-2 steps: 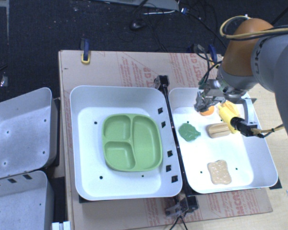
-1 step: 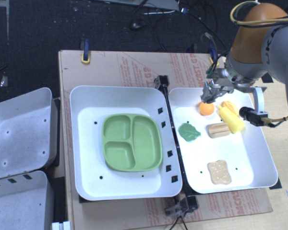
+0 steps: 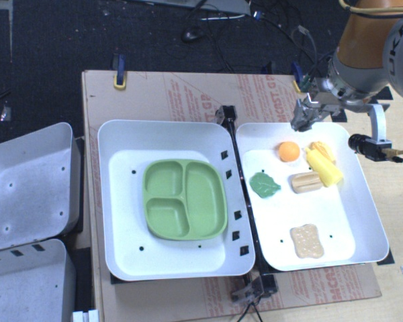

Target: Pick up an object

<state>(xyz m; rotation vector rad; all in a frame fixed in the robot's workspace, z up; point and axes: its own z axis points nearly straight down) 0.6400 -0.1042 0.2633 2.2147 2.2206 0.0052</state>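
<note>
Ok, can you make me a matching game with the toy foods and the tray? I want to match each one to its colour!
Things:
1. divided tray
2. round ball fruit
3. corn cob
4. cracker

Colours:
A. yellow
B. pale tan
C. light green
D. orange

Right pairs: 1-C, 2-D, 3-A, 4-B

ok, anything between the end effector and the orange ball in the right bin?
Nothing visible. The end effector sits above the right bin's far rim, and the orange ball lies just inside that rim, nearest to it. The yellow piece, tan cylinder and green leaf lie beside or beyond the ball, not in the path.
</note>
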